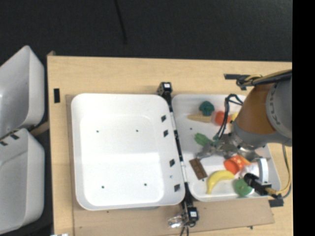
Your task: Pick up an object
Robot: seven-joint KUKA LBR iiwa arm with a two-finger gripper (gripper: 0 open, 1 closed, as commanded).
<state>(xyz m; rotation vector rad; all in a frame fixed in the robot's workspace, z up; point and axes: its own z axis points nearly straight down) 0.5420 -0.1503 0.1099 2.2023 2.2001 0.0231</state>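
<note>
My gripper (210,150) is low inside the right bin (184,113), reaching in from the right, at the bin's middle. A green piece (201,138) lies just beside its tip on the upper left. A brown block (198,169) lies just below the tip. A yellow banana (219,179) rests near the front of the bin, with an orange object (235,164) to its upper right, close under the wrist. I see nothing clearly held.
At the back of the right bin are a dark green object (206,106), a tan stick (199,117) and a red-orange item (219,117). A green round piece (241,187) sits at the front right. The left bin (78,146) adjoins on the left.
</note>
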